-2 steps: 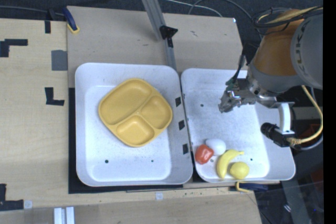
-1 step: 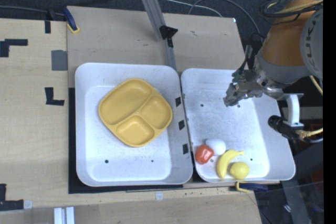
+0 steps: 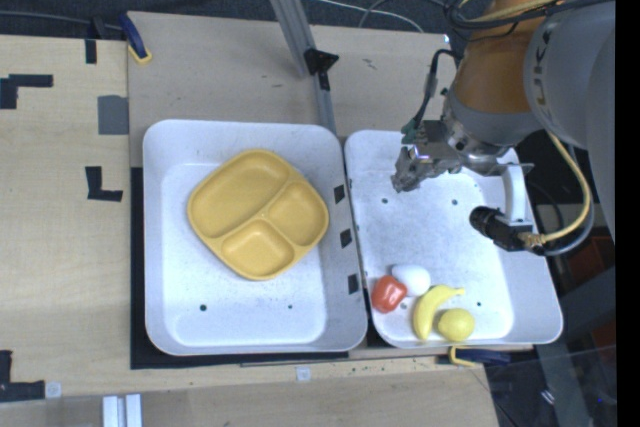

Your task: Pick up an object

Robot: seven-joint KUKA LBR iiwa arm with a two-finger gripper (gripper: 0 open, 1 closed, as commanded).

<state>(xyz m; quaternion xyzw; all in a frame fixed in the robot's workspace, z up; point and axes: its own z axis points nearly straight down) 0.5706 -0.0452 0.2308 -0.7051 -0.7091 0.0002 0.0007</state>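
Note:
In the right bin (image 3: 520, 300), several small toy foods lie bunched at the near edge: a red piece (image 3: 388, 293), a white egg-like piece (image 3: 411, 278), a yellow banana (image 3: 431, 306) and a yellow round piece (image 3: 456, 324). My gripper (image 3: 408, 174) hangs over the far left part of that bin, well away from the bunch, with nothing visible between its fingers. The fingers look close together.
A yellow divided plate (image 3: 258, 213) lies in the left bin (image 3: 170, 245). A grey metal pole (image 3: 290, 5) slants down to the bins' far edge. The arm and a black cable (image 3: 505, 227) cover the right bin's far right side.

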